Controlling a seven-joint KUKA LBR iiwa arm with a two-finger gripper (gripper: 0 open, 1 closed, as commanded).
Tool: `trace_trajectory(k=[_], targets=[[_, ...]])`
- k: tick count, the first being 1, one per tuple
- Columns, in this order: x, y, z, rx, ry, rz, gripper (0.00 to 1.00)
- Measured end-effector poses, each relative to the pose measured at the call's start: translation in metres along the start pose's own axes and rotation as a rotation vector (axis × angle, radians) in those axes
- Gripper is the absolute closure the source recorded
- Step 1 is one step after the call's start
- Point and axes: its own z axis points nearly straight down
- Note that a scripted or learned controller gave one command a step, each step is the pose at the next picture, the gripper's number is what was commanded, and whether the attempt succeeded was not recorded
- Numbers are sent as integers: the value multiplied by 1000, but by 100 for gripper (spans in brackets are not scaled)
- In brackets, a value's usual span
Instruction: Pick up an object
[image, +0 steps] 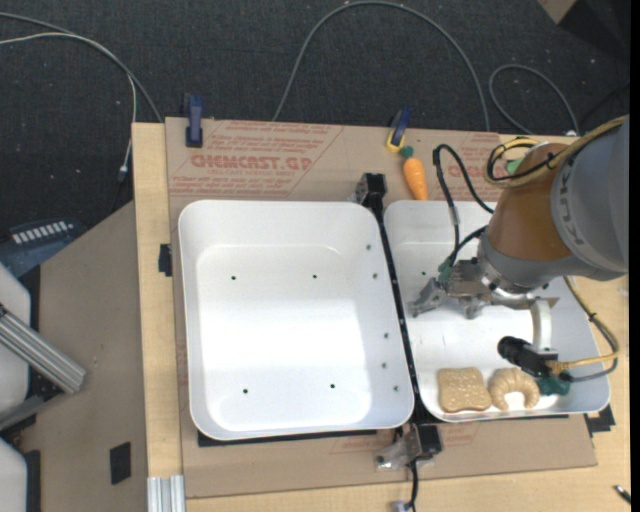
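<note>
Gripper (452, 292) over the right bin (430, 225); whether it is open or closed cannot be told.
A biscuit (464, 390) and a croissant (516, 387) lie side by side at the bin's 6 o'clock edge, apart from the gripper. A carrot (414, 174) rests at 12 o'clock beyond the rim. The left bin (290, 315) lies at 9 o'clock.

Red print on the brown board (250, 150) reads "CHEMCAST GP".
</note>
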Motion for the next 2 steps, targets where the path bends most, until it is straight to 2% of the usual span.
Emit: trace_trajectory(k=[1, 2], targets=[[0, 1, -12, -5, -1, 0, 100], [-8, 4, -72, -9, -1, 0, 100]])
